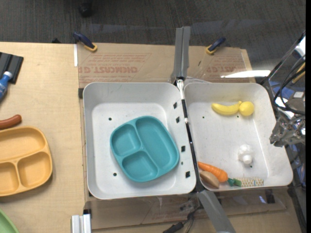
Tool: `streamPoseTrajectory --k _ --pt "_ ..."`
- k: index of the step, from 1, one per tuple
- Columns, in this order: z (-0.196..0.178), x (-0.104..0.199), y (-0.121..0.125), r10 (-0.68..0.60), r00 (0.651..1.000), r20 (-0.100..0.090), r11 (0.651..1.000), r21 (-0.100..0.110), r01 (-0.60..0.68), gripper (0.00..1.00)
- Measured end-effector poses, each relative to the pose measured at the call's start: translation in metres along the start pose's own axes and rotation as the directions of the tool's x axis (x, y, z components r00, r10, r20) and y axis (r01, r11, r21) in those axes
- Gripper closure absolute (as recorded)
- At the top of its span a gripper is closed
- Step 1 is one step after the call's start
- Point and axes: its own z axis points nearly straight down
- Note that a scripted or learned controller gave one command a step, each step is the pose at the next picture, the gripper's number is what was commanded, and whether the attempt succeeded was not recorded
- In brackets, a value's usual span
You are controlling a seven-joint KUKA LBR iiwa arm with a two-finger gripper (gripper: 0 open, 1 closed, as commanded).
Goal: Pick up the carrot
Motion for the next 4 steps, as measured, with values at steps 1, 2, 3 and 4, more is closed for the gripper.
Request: streamPoseTrajectory --k 1,2,3,4 --pt "0.032 -0.061 0.043 -0.138 0.99 0.001 0.99 -0.004 0.138 1.0" --pt "-0.048 0.0 0.032 -0.344 0.939 0.003 0.939 0.0 0.344 1.0" --pt "-0.086 0.018 0.022 -0.324 0.946 0.003 0.946 -0.001 0.324 1.0" --pt "0.032 -0.012 0.051 -0.455 0.891 0.003 0.891 -0.005 0.455 1.0"
